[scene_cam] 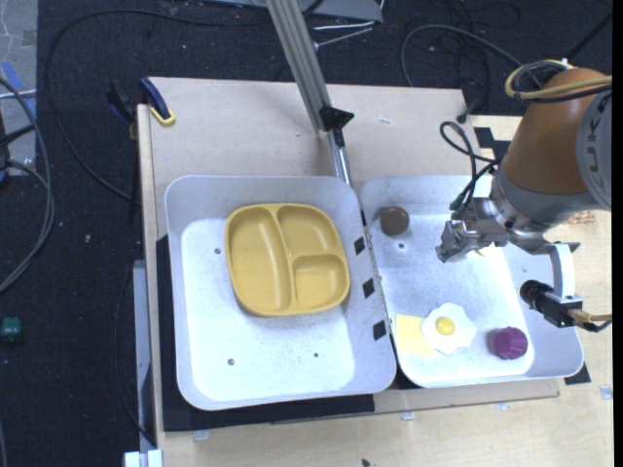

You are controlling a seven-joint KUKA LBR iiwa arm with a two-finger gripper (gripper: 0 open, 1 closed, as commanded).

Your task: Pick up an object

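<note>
2 white bins side by side on bench: left bin (195,358), right bin (545,358).

Left bin: 1 yellow divided plate (288,259), 3 compartments, lying flat, roughly centre-upper part of bin.

Right bin, 4 objs:
- 1 brown round obj (393,221), upper-left corner area of bin, near the divider edge.
- 1 fried egg toy (447,328), white w/ yellow yolk, lower-left part of bin.
- 1 pale yellow flat piece (409,336), just beside the egg on its left, looks to be touching/partly under it.
- 1 purple round obj (508,342), lower-right, near the egg but apart from it.

Arm: 1 arm, comes in from right, orange band visible above wrist, grey wrist angled down into right bin. Gripper (456,243) sits over upper-middle of right bin, to the right of the brown obj and apart from it, well above (in frame) the egg + purple obj. Fingers point down-left; can't tell if open or closed from this angle, too small/dark. Nothing visible between them.

Metal pole (297,47) slants across the top of the frame down to where the bins meet.
</note>
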